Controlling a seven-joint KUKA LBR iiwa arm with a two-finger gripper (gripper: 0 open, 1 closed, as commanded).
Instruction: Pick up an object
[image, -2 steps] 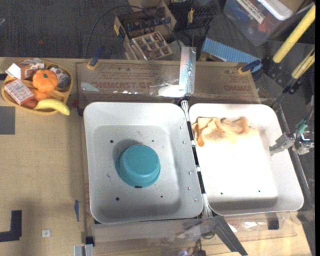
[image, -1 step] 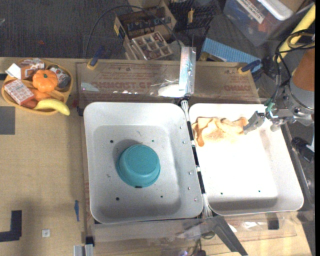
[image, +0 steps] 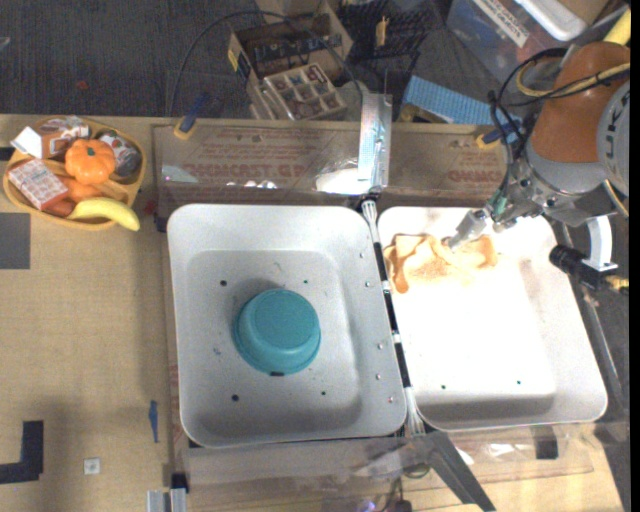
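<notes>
A floppy orange and tan thing (image: 415, 258) lies in the far left part of the right bin (image: 500, 370), stretching from the bin's left wall toward its middle. My gripper (image: 466, 234) comes down from the right and its tip is low over the right half of this orange thing, at or just above it. A teal bowl (image: 279, 331) sits upside down in the middle of the left bin (image: 200, 250), well away from the gripper.
A basket (image: 20, 190) with a small pumpkin, a banana and packets stands at the bench's far left. Cardboard walls (image: 270, 155) run behind both bins. Clutter and crates lie beyond on the floor.
</notes>
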